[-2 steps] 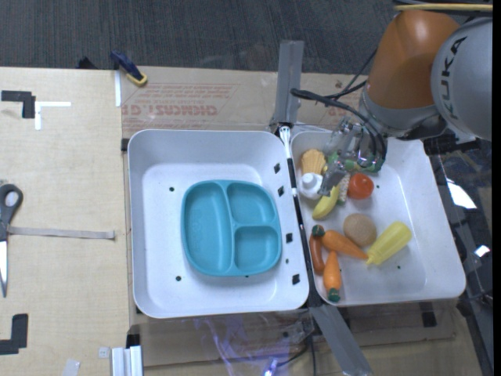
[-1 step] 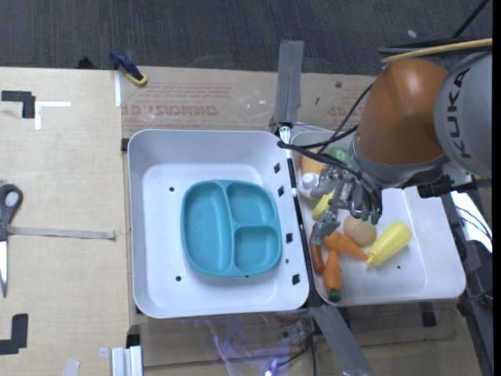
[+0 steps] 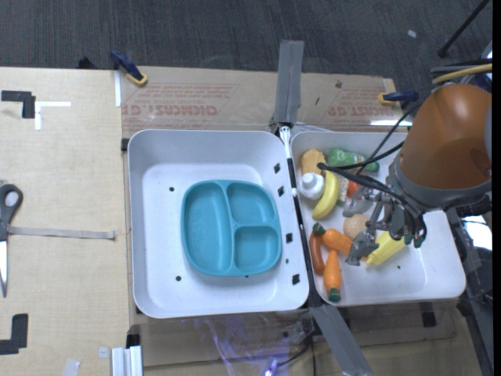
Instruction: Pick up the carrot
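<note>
End effector [image 3: 366,245] sits low in the right bin [image 3: 438,284], below the orange-banded arm [image 3: 450,135]. Its fingers point toward the bin's left side, tips close together; nothing is visible between them, though whether they are fully closed cannot be told.

Carrot [image 3: 333,274] lies on the bin floor just left of and below the end effector, stem end toward the near wall, apart from the fingertips. A second orange piece [image 3: 337,240] lies directly left of the end effector, just beside it; a red piece [image 3: 316,254] runs alongside the carrot on the far side from the end effector.

Yellow wedge [image 3: 385,249] lies immediately right of the fingertips, touching or nearly so. Banana [image 3: 327,196] and white bottle [image 3: 311,184] lie above and left of the end effector, green items [image 3: 347,160] further above.

Left bin [image 3: 145,233], well left of the end effector, holds a blue tray [image 3: 232,227]. Scissors [image 3: 6,218] rest on the table [image 3: 59,288] at far left.
</note>
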Robot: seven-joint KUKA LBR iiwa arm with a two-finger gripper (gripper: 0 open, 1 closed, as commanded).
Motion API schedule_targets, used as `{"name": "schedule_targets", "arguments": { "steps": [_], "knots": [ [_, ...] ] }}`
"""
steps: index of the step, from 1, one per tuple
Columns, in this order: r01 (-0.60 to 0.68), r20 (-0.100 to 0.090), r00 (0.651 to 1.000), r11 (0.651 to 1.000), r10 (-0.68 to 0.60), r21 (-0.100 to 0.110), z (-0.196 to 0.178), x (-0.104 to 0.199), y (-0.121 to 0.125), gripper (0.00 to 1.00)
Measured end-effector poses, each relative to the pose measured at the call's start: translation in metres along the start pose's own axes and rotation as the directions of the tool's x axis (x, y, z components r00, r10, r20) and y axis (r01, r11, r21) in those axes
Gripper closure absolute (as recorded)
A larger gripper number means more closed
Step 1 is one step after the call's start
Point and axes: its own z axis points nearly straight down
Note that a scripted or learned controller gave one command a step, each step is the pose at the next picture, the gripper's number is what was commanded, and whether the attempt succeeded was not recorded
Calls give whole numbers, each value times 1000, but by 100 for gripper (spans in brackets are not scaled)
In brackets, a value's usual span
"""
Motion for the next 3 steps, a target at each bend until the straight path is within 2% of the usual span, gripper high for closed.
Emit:
{"name": "schedule_targets", "arguments": {
  "steps": [1,2,3],
  "knots": [
    [30,0,1000,1000,-30,0,93,-1,-31,0],
    [-207,1,978,978,207,-1,100,-7,-31,0],
    [-631,0,776,776,631,2,100,-11,-35,0]
  ]
}}
